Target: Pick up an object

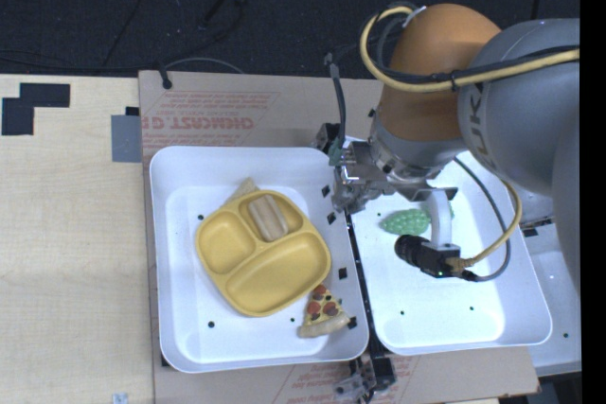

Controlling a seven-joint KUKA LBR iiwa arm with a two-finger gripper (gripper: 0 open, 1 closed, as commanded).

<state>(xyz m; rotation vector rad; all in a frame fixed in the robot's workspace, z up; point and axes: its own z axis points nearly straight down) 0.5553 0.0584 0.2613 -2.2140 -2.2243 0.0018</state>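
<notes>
Pizza slice [323, 311]: toy, lying just below the yellow divided plate [262, 255] in the left bin [175, 298]; a bun-like piece [268, 218] sits in the plate's upper compartment. Green object [405, 222]: right of the plate, in the right bin [473, 322]. Gripper [352, 189]: above the bins' shared rim (finger state cannot be told).

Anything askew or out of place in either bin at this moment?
Nothing is spilled or damaged. The yellow tray sits turned at an angle to the left bin, with a tan item in one compartment. A pizza slice lies just outside its lower corner. A green item lies in the right bin.
</notes>
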